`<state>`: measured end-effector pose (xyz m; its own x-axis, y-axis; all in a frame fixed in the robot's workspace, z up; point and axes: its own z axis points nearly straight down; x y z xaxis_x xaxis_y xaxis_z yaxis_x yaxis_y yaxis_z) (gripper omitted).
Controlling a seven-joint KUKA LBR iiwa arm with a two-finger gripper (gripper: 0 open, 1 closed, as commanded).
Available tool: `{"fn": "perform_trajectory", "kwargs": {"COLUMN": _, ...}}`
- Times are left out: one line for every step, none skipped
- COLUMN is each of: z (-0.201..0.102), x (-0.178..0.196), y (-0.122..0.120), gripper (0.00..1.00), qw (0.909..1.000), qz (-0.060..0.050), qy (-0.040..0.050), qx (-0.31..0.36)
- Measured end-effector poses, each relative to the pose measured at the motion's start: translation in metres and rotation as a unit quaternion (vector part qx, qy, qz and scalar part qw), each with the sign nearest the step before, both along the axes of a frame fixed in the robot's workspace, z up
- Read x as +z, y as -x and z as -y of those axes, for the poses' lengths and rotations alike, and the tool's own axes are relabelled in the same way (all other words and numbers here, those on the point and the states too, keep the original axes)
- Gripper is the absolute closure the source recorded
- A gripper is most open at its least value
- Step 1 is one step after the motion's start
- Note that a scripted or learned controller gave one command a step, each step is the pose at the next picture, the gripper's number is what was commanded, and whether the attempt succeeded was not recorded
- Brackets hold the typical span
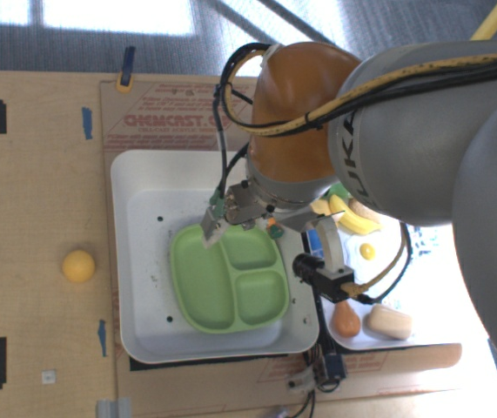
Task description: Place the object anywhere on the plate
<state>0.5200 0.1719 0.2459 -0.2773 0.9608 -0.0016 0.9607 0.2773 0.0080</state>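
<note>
1. End effector (216, 219) over upper-left edge of green plate (231, 279) in left bin (135, 259); whether it grips anything, cannot tell.
2. Candidate objects: banana (352, 216), orange piece (345, 320) and tan piece (389, 322) lie in right bin (405, 342); none on plate.
3. Step, by judgement: placing or approach phase; next move needs confirmed release over a plate compartment.
4. Surface (39, 233): tan board, yellow ball (78, 266) apart at left, blue tape marks.

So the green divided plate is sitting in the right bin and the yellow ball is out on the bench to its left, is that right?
Not quite. The camera view shows the green divided plate sitting in the left bin, not the right one. The rest holds: the yellow ball lies out on the bench to the plate's left.
</note>
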Motion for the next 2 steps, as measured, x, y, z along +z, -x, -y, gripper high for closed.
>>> {"fn": "perform_trajectory", "kwargs": {"z": 0.000, "x": 0.000, "y": 0.000, "gripper": 0.00, "qw": 1.0000, "qz": 0.000, "qy": 0.0000, "qx": 0.000}}
{"fn": "perform_trajectory", "kwargs": {"z": -0.002, "x": 0.139, "y": 0.018, "gripper": 0.00, "qw": 0.9483, "qz": 0.003, "qy": 0.0026, "qx": 0.317}}
